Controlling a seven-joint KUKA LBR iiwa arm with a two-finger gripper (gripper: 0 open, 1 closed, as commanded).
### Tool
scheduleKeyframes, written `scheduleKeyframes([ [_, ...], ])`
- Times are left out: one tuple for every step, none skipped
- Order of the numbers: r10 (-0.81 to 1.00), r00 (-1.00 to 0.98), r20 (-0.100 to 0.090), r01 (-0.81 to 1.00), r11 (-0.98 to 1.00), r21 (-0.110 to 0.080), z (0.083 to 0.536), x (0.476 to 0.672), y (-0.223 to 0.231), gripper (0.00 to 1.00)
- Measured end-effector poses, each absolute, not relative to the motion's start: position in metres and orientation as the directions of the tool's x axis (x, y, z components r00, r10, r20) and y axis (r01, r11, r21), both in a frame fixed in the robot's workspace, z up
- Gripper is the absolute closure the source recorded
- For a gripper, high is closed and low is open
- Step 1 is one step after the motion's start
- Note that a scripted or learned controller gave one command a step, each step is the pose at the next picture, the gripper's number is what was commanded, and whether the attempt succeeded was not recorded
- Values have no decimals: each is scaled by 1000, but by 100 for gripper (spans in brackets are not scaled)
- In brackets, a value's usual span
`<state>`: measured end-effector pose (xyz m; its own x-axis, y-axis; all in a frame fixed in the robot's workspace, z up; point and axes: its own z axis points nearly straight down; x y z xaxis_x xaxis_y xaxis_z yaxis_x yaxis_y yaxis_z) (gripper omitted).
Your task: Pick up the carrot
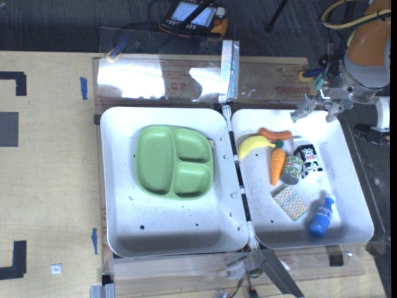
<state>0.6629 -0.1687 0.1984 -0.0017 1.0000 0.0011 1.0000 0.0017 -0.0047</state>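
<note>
The grey arm with the orange band enters at the upper right of the frame. Its two-finger hand (pixel 317 107) hangs over the upper right corner of the right shallow white bin (pixel 353 197). The two metal fingers (pixel 303 111) are spread apart, so the hand is wide, and nothing is between them.

The small orange plastic carrot (pixel 277 164) with a green top lies in the upper middle part of the right bin, its point toward the bottom of the frame. It is well apart from the hand. The yellow toy banana (pixel 254 144) lies just beside the carrot's green top, on the left. Above them lies a thin orange-red sausage-shaped toy (pixel 275 133). A small grey-green can (pixel 291 170) touches the right side of the carrot. To the right of the can is a little black and white box (pixel 308 158). Lower in the bin lies a flat patterned square packet (pixel 290 202), and near it, at the lower right, a small blue bottle (pixel 321 216) lies tilted.

In the left shallow white bin (pixel 124 228) rests a light green plastic plate with three compartments (pixel 173 161). Both bins stand on the pale wooden bench (pixel 49 185). At the top of the frame, beyond the bench, lies a black handheld control pad with a lit screen (pixel 193 14).
</note>
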Motion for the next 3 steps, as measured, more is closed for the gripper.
scheduleKeyframes([
  [980, -200, 2, 980, 200, -4, 122, 613, -118, 0],
  [941, -337, -18, 941, 337, 28, 104, 624, -120, 0],
  [942, -336, -20, 941, 337, 34, 114, 626, -119, 100],
])
